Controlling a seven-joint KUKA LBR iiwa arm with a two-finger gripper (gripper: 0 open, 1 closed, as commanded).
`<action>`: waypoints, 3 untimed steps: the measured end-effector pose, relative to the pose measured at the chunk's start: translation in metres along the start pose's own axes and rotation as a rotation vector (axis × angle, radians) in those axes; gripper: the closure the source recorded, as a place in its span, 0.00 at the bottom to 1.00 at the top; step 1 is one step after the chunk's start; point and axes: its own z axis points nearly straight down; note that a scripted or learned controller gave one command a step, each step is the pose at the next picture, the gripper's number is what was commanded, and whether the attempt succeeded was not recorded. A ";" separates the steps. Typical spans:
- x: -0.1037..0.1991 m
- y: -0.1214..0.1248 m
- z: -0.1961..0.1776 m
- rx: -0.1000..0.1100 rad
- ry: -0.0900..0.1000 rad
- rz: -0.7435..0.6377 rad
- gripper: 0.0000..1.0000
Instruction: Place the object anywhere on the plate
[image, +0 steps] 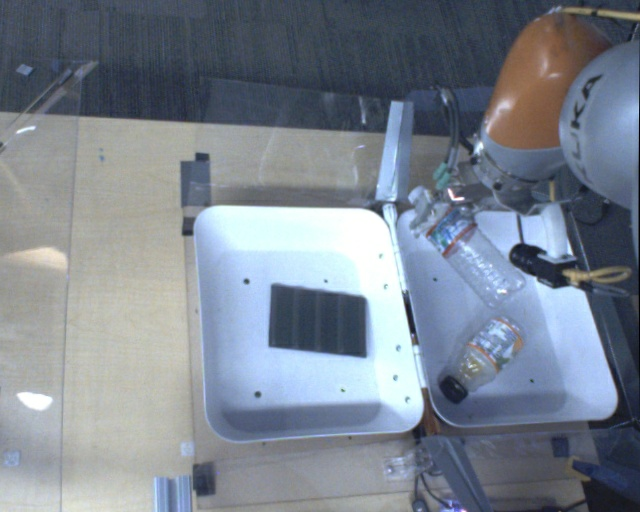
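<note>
Wooden desk (100, 300) carries two shallow white bins side by side, with a clear panel standing behind them.

Task object, as I judge it: a clear plastic bottle (470, 255) with a printed label near its neck, lying on its side in the upper part of the right bin (590, 390), cap end toward the bin's upper left corner. A second bottle (483, 355), dark-capped with a yellow-orange label, lies lower in the same bin, apart from the first.

Plate: a dark ribbed rectangular plate (318, 321) lies flat near the middle of the left bin (230, 260), nothing on it.

Pincer (452, 192) sits at the arm's wrist, just over the neck end of the clear bottle, under the orange band (535, 80). Its state cannot be told: clutter and glare hide the tips. Whether the bottle is gripped is equally unclear; it appears to rest on the bin floor.

Step in hand, by judgement: the pick, not the carry. The place step is not yet begun.

Next move calls for: a firm hold across the slick, round bottle body, a lift clear of the wall between the bins, travel left, and lowering over the plate. Risk: the bottle rolls or slips out.
</note>
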 end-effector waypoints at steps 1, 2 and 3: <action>0.001 0.002 -0.011 -0.005 0.000 -0.005 1.00; 0.002 0.004 -0.022 -0.011 0.000 -0.009 1.00; 0.002 0.005 -0.033 -0.017 -0.001 -0.014 1.00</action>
